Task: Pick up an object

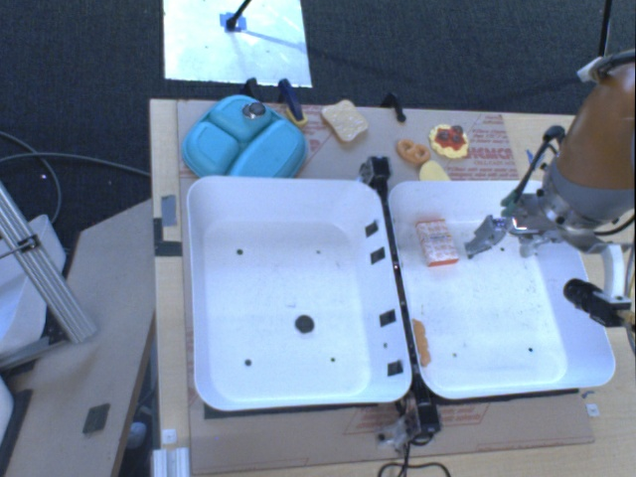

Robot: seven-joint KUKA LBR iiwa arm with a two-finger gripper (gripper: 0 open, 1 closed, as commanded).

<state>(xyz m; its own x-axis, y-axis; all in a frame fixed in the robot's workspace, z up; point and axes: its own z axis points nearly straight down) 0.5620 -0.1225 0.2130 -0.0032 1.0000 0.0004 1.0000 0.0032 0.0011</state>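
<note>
A small white and orange packet [437,241] lies flat in the right bin [556,366], near its back left. A thin orange piece [420,341] rests against that bin's left wall. A small dark disc [304,323] sits on the floor of the left bin [219,266]. My gripper [507,240] hangs over the right bin just to the right of the packet. It is open, with one finger [485,238] close to the packet's right edge, and nothing sits between the fingers.
Behind the bins on the bench lie a blue lidded container [243,139], a toy bread slice [345,120], a pretzel [412,150], a small toy pizza [449,139] and a yellow piece [433,172]. A black divider [390,266] runs between the bins.
</note>
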